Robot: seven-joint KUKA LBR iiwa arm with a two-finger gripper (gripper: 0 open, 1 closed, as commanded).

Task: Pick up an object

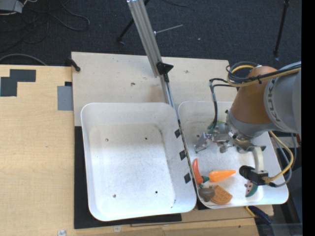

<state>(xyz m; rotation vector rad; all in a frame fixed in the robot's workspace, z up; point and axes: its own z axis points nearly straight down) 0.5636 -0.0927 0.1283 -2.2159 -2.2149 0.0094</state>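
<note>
The right bin point(197, 113) holds several small objects along its near side. An orange carrot point(222, 174) lies in the middle, and a red pepper point(195, 170) rests against the left wall. A dark brown lump point(205, 193) and a tan waffle-like piece point(222, 196) sit at the near edge, with a green item point(253, 189) at the near right. My gripper point(213, 143) hangs over the bin's middle, just behind the carrot. It is open, with its silver fingers point(201, 143) spread and nothing between them.
The left bin point(88, 132) stands beside the right one, sharing a divider with black clips point(182, 155). A slanted aluminium bar point(149, 38) rises behind the bins. Cables point(278, 173) loop from the arm over the right bin's right side.
</note>
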